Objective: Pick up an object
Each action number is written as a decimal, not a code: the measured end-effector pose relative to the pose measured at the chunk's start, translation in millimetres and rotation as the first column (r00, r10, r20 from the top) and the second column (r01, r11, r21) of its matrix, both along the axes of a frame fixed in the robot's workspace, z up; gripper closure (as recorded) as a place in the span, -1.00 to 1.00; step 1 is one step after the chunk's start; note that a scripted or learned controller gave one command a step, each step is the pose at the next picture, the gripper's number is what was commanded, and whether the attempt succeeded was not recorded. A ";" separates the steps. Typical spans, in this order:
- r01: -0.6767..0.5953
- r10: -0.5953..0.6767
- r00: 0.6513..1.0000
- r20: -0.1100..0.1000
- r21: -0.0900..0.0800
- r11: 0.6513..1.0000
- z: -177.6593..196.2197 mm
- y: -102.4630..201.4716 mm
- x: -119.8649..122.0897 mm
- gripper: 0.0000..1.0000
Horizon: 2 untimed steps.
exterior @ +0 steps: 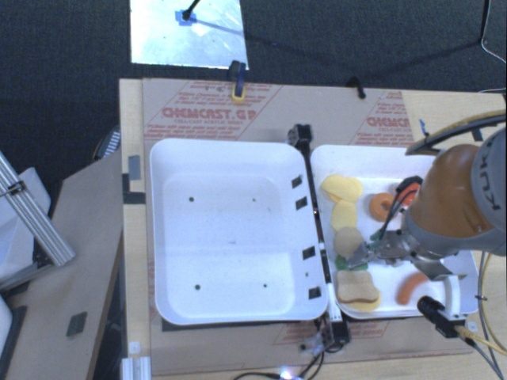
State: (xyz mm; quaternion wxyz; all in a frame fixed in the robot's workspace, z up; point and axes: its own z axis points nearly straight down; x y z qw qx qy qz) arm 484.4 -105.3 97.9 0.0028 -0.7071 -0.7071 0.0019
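The right bin holds several small objects. A yellow piece lies at its upper left, with a paler yellow piece just below it. An orange ring sits to their right. A grey-tan lump lies at the left wall, and a tan bread-like slice rests in the lower left corner. An orange sausage shape lies near the bottom. My gripper reaches in from the right, low between the grey-tan lump and the bread slice.
The left bin stands beside the right one, with a black divider with clips between them. A cardboard sheet lies under both. A metal plate is at the back, and an aluminium rail stands at left.
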 end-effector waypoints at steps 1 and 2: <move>-0.001 0.001 1.000 0.009 -0.001 1.000 16.3 0.3 2.9 1.00; -0.009 0.010 0.999 0.030 -0.004 1.000 202.7 28.6 65.6 1.00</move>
